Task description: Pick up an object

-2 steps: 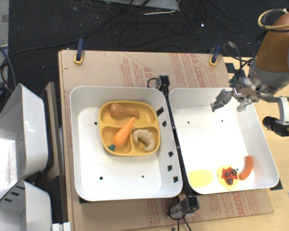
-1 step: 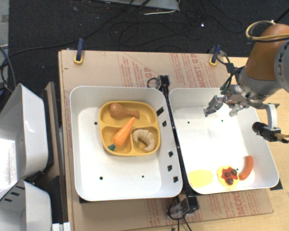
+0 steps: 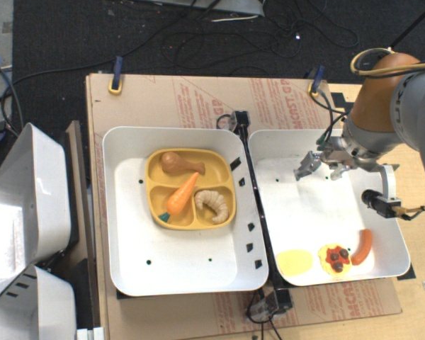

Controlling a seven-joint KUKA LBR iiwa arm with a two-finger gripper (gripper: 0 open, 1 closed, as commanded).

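The grey arm with its orange band (image 3: 382, 83) reaches in from the right, and its two-finger gripper (image 3: 308, 167) hangs over the upper part of the right-hand shallow white bin (image 3: 326, 207); the fingers look parted, a narrow spread, with nothing between them; so this reads as the approach, no grasp made yet.

Where are the pickable things? In the right bin, along the near edge: a flat yellow disc (image 3: 295, 262), just beside it a small red and yellow toy piece (image 3: 335, 257), and then an orange-red toy sausage (image 3: 363, 247) leaning close to the bin's right wall; all three sit well apart from the gripper. Over in the left-hand white bin (image 3: 127, 211) rests a yellow compartment plate (image 3: 154, 167) holding a brown toy drumstick (image 3: 182, 163) in the top section, an orange toy carrot (image 3: 183, 194) across the divider, and a pale toy shrimp (image 3: 212, 205) in the lower right section.

The next move, I'd judge, calls for a swing toward the near edge of the right bin, then a descent onto one piece; the sausage looks the likeliest for a pinch, though the wall beside it leaves little room for a finger on that side; the disc looks too flat to catch easily.

Open room is generous: the middle of the right bin is bare white floor; the ridge between the two bins (image 3: 251, 190) is the edge to mind on any crossing to the plate; the cardboard-covered worktop (image 3: 198, 91) lies beyond the rims.
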